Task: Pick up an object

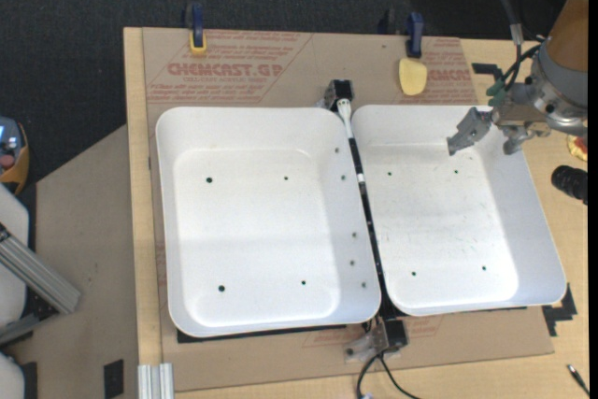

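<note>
Two shallow white bins are shown side by side on a cardboard-covered tabletop [140,201], viewed from above at a slant. Within the left bin [173,229] only small dark dots are seen on the floor; no loose object can be made out there. Between the bins a black strip [360,187] is laid along the shared edge. Beyond the far rim of the right bin [537,229], a small pale-yellow object [412,76] is seen resting on the board, just near a blue clamp [414,33]. It is judged to be light and possibly soft, best taken across its narrow width, though its material cannot be settled at this size. At the far right, the gripper [488,134] is held over the far part of the right bin with its two fingers spread apart and nothing between them. The arm above it is cut off by the frame edge.
</note>
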Robot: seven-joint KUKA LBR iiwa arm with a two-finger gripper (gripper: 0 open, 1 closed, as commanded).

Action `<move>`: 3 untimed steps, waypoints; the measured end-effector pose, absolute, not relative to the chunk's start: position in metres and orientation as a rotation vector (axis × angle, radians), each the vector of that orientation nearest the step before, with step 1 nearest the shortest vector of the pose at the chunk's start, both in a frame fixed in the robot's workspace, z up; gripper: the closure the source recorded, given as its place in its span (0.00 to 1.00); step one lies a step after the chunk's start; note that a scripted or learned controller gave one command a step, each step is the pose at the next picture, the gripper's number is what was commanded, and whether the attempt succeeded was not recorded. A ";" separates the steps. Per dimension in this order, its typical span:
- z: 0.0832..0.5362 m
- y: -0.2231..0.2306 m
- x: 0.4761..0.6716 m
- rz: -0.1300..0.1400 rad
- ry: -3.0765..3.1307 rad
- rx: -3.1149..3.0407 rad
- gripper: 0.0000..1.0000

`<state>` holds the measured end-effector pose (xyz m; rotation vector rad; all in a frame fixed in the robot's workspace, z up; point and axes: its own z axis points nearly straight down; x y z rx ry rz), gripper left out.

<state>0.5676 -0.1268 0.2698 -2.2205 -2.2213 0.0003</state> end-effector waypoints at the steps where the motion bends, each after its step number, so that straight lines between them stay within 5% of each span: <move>1: 0.281 -0.127 0.568 -0.002 -2.224 -2.221 1.00; 2: 0.213 -0.039 0.562 0.004 -2.224 -2.208 1.00; 3: 0.378 0.028 0.555 -0.027 -2.241 -2.218 1.00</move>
